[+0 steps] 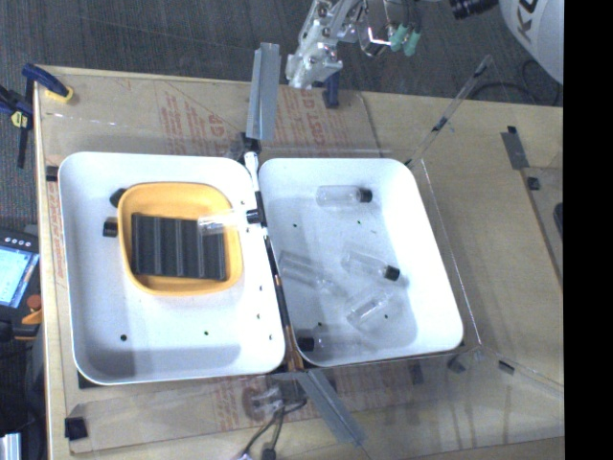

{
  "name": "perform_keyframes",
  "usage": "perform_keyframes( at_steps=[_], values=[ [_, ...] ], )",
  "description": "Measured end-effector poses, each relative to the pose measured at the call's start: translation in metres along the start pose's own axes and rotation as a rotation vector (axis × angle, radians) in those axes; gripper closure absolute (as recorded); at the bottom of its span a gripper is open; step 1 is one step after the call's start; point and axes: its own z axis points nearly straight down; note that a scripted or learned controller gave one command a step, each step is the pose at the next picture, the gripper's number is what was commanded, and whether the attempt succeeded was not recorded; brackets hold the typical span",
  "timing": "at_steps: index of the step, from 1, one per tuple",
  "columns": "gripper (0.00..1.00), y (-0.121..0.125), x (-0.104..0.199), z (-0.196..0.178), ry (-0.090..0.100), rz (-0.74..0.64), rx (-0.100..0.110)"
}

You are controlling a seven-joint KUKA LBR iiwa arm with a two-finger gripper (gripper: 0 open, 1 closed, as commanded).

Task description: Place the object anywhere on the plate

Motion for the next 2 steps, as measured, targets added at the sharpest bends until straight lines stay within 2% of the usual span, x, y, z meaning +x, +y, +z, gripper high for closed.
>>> perform_keyframes(
  at_steps=[2],
  values=[
    [1.00, 0.000, -0.002, -0.021, -0.006, 0.001, 0.001]
  ],
)
